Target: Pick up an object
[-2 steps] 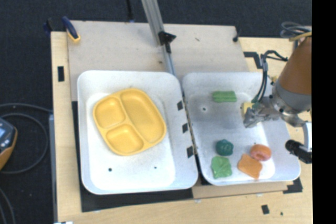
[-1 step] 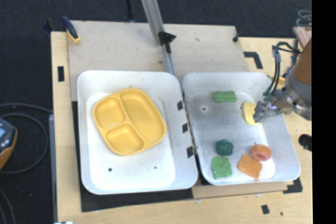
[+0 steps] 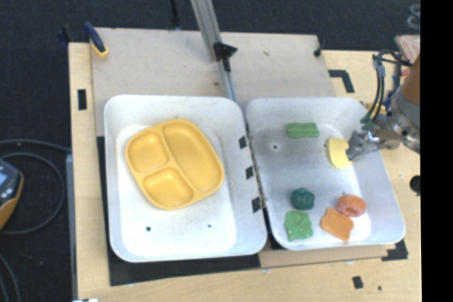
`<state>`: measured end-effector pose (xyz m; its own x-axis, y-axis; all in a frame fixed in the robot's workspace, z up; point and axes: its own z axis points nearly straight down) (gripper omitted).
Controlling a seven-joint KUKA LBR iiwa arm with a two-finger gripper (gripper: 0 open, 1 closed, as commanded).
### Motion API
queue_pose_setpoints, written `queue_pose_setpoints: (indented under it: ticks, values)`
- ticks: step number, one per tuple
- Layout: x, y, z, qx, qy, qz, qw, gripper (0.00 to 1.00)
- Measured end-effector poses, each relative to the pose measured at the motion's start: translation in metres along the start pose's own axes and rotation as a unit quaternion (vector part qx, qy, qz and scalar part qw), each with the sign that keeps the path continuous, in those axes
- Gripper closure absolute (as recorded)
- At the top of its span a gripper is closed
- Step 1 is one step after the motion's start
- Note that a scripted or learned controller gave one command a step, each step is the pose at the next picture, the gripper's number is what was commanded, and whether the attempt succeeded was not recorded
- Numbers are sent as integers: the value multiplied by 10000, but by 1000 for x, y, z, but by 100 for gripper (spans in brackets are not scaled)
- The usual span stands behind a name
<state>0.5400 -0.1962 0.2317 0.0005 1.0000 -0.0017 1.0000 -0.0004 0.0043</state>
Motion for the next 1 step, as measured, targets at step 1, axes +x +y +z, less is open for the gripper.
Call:
queue_pose_setpoints:
  ticks: [1]
  values:
    - [51, 0, 5, 14, 7, -32, 10000, 100]
